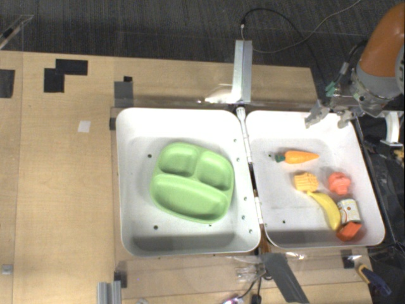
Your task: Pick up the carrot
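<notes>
We see a big green plate in the left bin, and the carrot lies in the right bin near the top, above the corn and banana. Our tool hangs over that bin's top right edge, fingers spread wide, holding nothing.

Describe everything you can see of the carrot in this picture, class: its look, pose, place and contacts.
The carrot is a small orange toy, plastic by its look, with a dark green stub at its left end. It lies flat, pointing right, on the floor of the right bin, in its upper half. It touches nothing else; the corn piece lies just below it, apart.
</notes>
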Available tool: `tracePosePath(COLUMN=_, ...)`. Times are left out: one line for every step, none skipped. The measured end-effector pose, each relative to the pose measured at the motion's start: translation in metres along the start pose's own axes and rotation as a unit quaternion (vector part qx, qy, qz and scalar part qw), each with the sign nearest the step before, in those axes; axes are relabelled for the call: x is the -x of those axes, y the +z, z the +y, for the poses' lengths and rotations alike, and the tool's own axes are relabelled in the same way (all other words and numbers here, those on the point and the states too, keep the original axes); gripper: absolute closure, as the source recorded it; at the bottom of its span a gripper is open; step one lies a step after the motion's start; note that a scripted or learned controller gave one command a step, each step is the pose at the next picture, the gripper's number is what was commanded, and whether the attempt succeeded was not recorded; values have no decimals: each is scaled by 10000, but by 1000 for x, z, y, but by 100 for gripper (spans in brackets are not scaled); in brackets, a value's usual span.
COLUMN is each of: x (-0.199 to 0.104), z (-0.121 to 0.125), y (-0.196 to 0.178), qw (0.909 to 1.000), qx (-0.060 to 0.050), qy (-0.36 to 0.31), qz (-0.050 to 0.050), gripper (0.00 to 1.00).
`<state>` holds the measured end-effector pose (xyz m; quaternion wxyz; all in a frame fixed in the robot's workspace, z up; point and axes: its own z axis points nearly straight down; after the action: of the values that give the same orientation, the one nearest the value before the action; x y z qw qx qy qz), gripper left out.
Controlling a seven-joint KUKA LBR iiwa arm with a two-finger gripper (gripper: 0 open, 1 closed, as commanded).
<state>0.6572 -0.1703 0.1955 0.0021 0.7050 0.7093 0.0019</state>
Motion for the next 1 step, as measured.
tracePosePath(x=-21, z=-53, y=83, qw=9984, qx=146, qy=546, qz=-9, gripper=0)
